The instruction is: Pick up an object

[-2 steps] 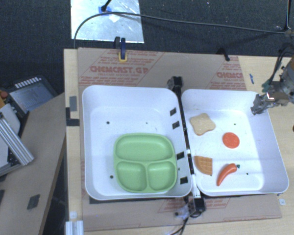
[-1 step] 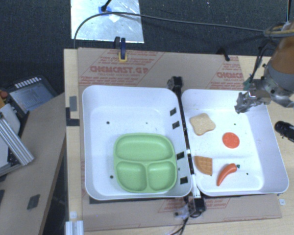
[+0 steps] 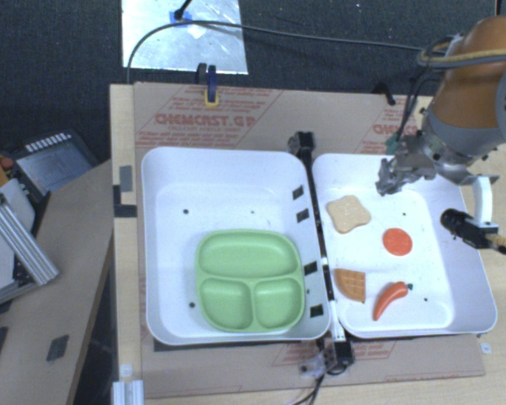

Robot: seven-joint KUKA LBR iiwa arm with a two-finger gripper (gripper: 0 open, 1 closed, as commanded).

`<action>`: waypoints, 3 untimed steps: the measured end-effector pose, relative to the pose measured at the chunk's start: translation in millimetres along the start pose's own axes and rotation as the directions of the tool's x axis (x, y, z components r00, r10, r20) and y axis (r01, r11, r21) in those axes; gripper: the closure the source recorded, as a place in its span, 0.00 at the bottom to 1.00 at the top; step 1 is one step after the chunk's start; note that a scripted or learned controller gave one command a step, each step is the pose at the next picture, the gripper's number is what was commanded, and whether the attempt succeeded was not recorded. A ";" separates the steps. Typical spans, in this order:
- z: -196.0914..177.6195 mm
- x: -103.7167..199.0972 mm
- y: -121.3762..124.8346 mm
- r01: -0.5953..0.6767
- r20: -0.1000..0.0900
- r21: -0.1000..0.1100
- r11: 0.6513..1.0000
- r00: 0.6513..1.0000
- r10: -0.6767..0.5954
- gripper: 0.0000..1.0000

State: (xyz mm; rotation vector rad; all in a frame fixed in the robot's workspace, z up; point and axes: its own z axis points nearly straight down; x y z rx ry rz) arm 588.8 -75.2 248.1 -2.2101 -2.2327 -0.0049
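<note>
This is a robotics lab or test cell, not a home. Two shallow white bins sit clamped side by side on protective board printed with a maker's name, laid over the tabletop. Loose cables trail across dark flooring, aluminium framing stands at the left, and an industrial arm reaches in from the right.

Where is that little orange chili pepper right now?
The chili pepper lies near the front edge of the right bin, just right of the waffle piece and below the red disc.
</note>
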 end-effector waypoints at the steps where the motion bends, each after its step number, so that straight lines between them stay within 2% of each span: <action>1: 9.3 46.2 -2.8 -0.001 0.000 0.001 1.000 1.000 0.001 1.00; 2: 1.8 98.9 -13.1 0.000 0.000 0.001 1.000 1.000 0.000 1.00; 3: 17.2 156.1 -23.4 0.000 0.000 0.002 1.000 1.000 0.000 1.00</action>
